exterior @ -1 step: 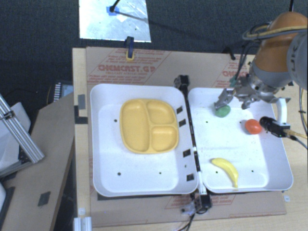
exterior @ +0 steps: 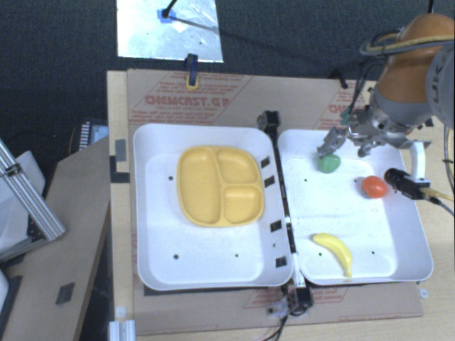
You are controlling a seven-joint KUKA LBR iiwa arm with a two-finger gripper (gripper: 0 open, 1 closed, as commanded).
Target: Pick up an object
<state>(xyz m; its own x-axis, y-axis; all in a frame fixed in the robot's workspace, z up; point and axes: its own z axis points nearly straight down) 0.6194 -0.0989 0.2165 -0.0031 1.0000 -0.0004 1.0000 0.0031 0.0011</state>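
Green ball (exterior: 328, 163): sits near the back left corner of the right bin (exterior: 409, 265), directly beneath the gripper (exterior: 348, 142).
Gripper: hangs above the ball, fingers spread apart, nothing between them.
Orange ball (exterior: 374, 186): lies just right of the green one, apart from it.
Banana (exterior: 335, 250): rests near the bin's front edge, well clear.
Left bin (exterior: 153, 261): holds a yellow divided plate (exterior: 219, 185).
Cardboard sheet (exterior: 186, 94): lies under both bins.
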